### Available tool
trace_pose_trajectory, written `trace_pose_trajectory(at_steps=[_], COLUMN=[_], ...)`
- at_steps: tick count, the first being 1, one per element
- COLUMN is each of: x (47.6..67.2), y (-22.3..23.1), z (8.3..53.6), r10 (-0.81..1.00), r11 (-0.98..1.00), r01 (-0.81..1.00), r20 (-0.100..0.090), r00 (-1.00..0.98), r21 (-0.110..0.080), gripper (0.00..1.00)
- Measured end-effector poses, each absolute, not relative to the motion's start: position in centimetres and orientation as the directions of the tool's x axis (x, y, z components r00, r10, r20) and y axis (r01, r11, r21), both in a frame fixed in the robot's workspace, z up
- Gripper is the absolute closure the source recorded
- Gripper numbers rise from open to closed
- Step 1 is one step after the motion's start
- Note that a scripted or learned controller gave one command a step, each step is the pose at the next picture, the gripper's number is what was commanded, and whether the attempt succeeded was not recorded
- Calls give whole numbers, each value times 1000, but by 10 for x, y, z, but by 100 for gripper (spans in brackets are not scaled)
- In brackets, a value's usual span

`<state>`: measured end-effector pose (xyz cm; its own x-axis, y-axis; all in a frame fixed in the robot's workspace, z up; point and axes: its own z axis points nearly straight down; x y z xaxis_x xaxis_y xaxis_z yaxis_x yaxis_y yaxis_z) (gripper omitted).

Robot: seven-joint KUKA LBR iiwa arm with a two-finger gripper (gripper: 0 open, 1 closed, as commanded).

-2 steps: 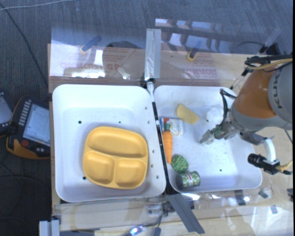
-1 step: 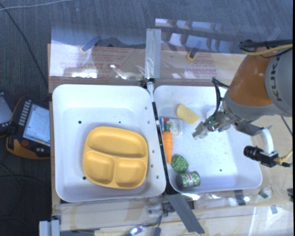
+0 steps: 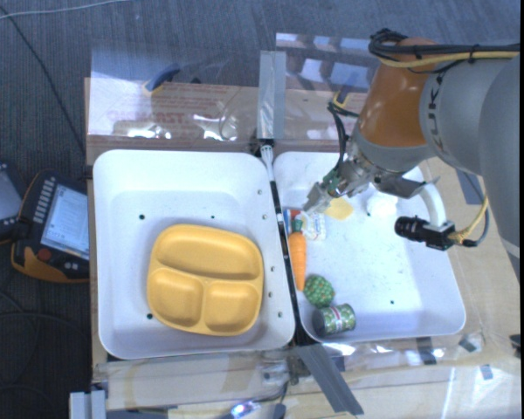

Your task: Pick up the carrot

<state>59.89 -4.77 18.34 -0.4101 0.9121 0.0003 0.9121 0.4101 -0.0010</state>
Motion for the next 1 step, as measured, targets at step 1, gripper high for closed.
trace_pose_trajectory(at_steps=[1], x=[623], y=[-28], z=[221], r10=[695], r11=[719], r01=[695], r20=[-2], r00=[-719], r21=[0], gripper=[100])
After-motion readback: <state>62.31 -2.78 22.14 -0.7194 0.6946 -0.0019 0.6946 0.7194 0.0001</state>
